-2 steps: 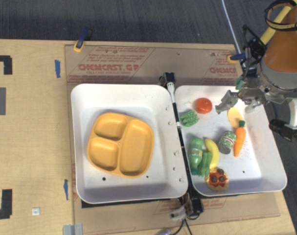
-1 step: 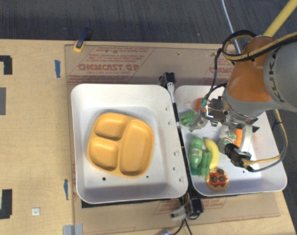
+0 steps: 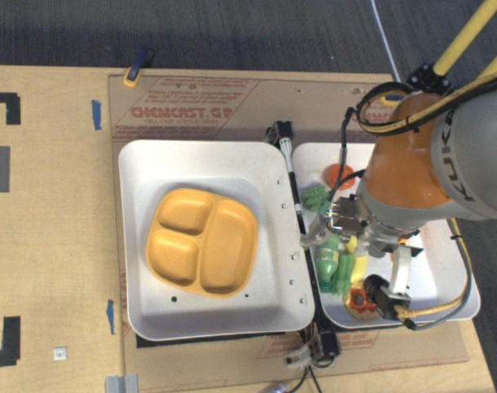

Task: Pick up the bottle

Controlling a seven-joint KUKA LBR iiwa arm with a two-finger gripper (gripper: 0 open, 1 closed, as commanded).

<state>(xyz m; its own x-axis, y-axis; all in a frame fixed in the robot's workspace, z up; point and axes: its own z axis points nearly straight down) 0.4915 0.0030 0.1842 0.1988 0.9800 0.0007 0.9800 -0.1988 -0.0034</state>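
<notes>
Camera view: arm wrist lowered over right bin (image 3: 469,289), jaws (image 3: 346,240) hidden among green and yellow items, opening not discernible, bottle not told apart in that cluster with certainty, yellow divided tray (image 3: 203,240) seen in left bin (image 3: 150,170) beside it.

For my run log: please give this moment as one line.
arm: over right bin | gripper: low among green items | left bin: yellow tray

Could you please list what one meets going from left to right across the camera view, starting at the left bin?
Left bin → yellow divided tray → right bin, holding green items on its left side, with the arm reaching over it.
</notes>
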